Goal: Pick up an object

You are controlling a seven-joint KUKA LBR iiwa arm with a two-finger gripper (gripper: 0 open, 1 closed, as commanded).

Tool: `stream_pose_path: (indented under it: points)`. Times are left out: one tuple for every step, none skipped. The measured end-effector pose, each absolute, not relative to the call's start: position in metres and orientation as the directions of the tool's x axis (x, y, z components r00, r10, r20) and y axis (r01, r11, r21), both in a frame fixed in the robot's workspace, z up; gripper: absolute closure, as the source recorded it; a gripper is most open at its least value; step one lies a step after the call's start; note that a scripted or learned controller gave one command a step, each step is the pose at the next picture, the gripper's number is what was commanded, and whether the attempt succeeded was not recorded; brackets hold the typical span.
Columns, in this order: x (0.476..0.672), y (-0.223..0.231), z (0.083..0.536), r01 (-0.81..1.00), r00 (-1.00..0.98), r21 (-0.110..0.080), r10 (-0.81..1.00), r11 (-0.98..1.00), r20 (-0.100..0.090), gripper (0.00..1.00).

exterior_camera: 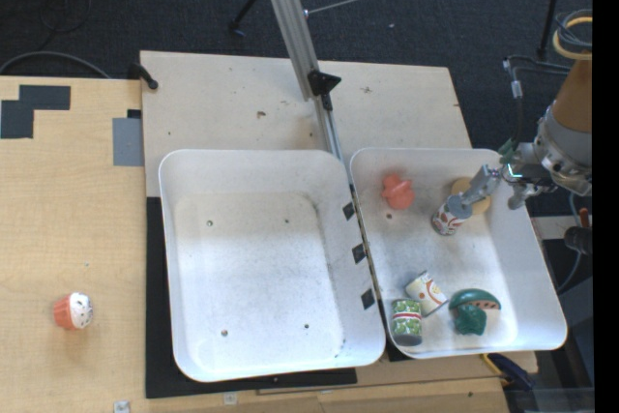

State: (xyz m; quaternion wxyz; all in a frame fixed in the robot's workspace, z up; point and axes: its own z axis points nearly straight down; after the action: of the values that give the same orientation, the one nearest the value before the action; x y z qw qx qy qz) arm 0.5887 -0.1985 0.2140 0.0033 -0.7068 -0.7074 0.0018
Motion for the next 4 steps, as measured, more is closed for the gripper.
stream_pose_path:
  points:
    - [0.590, -0.199, 0.217, 1.000, -0.003, -0.003, 1.000, 0.003, 0.001, 0.00]
    - [0.592, -0.195, 0.153, 1.000, -0.001, -0.009, 1.000, 0.001, 0.003, 0.00]
    - [0.591, -0.191, 0.109, 1.000, -0.001, -0.007, 1.000, 0.001, 0.003, 0.00]
    - [0.591, -0.190, 0.091, 1.000, 0.000, -0.003, 1.000, 0.000, 0.001, 0.00]
